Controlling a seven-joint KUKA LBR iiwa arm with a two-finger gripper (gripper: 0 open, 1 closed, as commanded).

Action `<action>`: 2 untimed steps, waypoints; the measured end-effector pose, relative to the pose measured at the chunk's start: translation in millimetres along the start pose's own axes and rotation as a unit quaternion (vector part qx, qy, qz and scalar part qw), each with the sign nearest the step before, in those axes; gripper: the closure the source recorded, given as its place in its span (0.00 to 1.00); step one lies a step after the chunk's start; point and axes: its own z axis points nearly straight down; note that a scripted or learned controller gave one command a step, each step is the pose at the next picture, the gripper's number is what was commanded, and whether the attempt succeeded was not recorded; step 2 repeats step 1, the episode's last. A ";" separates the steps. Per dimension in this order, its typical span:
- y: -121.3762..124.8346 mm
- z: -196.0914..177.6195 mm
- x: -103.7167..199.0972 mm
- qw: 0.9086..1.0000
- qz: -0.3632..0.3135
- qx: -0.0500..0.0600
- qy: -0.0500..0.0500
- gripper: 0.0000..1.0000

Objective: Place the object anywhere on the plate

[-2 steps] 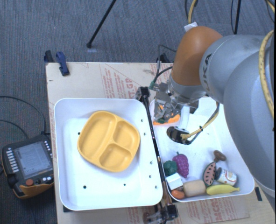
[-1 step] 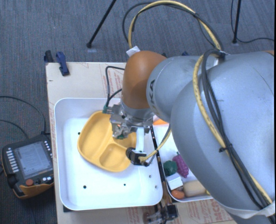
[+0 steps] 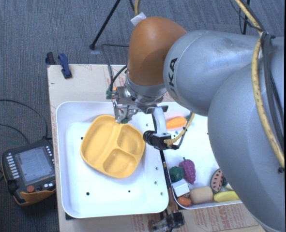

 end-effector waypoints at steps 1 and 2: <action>-1.5 3.4 -0.6 1.000 0.001 0.003 -0.001 0.00; -1.5 3.4 -0.6 1.000 0.001 0.003 -0.001 0.00</action>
